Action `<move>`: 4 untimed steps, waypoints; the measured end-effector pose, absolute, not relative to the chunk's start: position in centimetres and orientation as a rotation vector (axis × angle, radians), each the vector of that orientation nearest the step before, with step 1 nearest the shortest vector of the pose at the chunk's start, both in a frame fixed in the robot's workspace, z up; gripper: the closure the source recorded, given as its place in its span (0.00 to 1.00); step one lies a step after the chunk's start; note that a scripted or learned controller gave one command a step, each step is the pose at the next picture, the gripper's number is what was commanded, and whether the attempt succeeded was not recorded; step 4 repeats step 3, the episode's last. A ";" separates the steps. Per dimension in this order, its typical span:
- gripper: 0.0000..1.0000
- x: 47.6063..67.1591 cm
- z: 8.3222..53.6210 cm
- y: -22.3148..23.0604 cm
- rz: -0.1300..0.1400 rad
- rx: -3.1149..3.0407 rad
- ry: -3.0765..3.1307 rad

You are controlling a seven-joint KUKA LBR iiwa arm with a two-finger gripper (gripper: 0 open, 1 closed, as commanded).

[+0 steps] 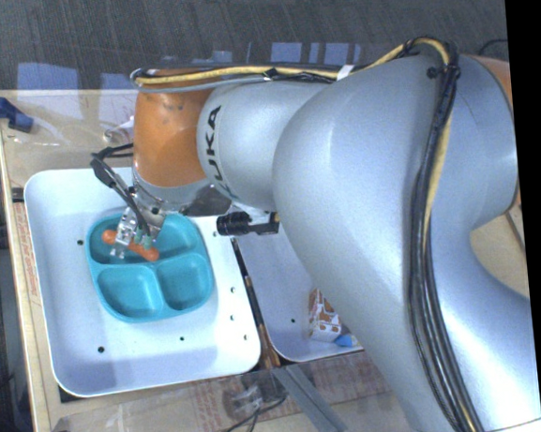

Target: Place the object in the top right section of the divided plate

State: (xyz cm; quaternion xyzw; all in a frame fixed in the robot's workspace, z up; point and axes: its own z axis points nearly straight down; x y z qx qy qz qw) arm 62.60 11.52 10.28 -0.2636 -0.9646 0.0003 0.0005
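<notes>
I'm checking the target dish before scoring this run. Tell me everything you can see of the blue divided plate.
The blue divided plate is a glossy turquoise dish, plastic by its look, with rounded corners and raised ridges that split it into sections. It lies flat in the left white bin, toward that bin's upper middle. The tool hangs over its upper part, where a small orange object lies. The arm hides the plate's top edge.
</notes>
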 end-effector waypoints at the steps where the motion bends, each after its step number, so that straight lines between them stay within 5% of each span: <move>1: 1.00 58.8 14.5 13.9 0.003 -0.830 -3.028; 2: 0.00 58.8 14.5 13.8 0.003 -0.832 -3.027; 3: 0.00 62.5 35.1 10.4 -0.003 -0.826 -3.034; 4: 0.00 62.5 35.1 10.4 -0.003 -0.826 -3.034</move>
